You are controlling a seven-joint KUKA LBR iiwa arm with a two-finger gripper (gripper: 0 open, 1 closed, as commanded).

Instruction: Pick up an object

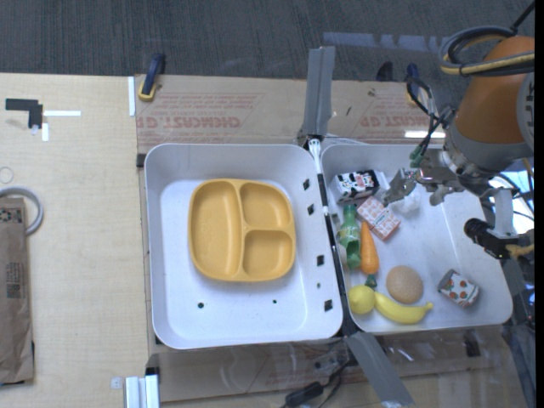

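Pincer (419, 187) with metal fingers spread open, gripping nothing, hovers over the shallow white right-hand bin's (489, 300) far edge, beside a pink patterned carton (379, 218).

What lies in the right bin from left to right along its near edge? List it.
Lemon → banana → small red-and-white carton. The brown bun sits just behind the banana, so I leave it out of the order.

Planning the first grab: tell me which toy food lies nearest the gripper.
The pink box, just below-left of the gripper; carrot, banana and bun lie farther.
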